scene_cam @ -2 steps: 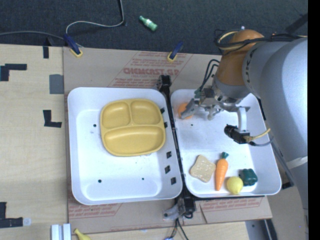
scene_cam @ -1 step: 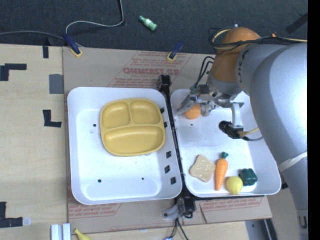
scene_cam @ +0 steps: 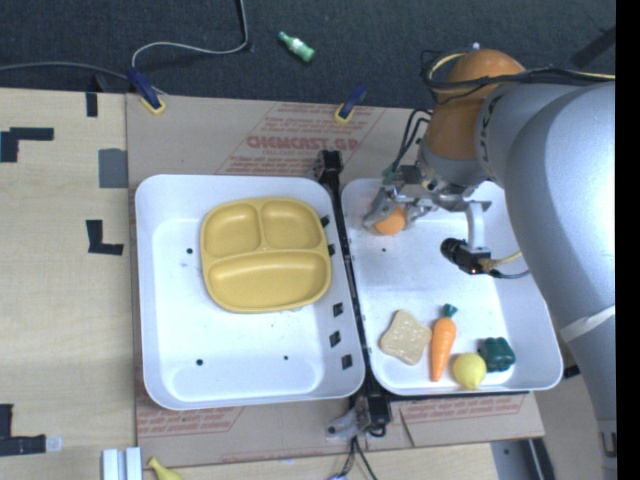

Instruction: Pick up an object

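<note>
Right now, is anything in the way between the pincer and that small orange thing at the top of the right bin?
Nothing visible. The pincer is right at the orange thing in the right bin. The toast, carrot, lemon and green piece lie apart, at the bin's near end.

You see the bulky grey robot arm (scene_cam: pixel 560 188) cut off by the right edge. The metal two-finger gripper (scene_cam: pixel 395 206) covers the top of a small round orange object (scene_cam: pixel 390 223), so you cannot tell whether the two touch. The small green item (scene_cam: pixel 297 46) on the dark floor is too small to identify.
</note>
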Tool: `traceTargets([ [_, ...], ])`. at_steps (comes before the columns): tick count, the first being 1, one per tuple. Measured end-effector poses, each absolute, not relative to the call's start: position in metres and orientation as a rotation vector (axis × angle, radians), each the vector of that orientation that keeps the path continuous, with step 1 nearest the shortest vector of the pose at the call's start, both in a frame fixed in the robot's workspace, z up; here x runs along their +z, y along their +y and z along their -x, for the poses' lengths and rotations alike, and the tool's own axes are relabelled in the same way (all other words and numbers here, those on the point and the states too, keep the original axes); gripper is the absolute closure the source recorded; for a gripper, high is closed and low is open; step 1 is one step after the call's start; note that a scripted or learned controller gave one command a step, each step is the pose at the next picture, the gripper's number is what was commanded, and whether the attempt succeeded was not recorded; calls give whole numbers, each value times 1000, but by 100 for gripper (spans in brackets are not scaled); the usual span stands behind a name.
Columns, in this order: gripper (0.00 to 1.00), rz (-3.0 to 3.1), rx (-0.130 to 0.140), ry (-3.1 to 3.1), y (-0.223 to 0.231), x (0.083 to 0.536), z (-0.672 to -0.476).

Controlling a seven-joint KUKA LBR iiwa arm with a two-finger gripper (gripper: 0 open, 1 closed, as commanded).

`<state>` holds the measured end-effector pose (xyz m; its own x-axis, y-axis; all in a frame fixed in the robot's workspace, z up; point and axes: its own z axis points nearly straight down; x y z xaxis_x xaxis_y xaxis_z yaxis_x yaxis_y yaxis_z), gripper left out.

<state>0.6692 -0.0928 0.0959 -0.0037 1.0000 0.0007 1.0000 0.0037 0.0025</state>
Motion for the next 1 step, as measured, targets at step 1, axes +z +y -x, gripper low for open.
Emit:
traceTargets([
  [1, 100, -2220, 0, 2225, -41, 184, -571],
])
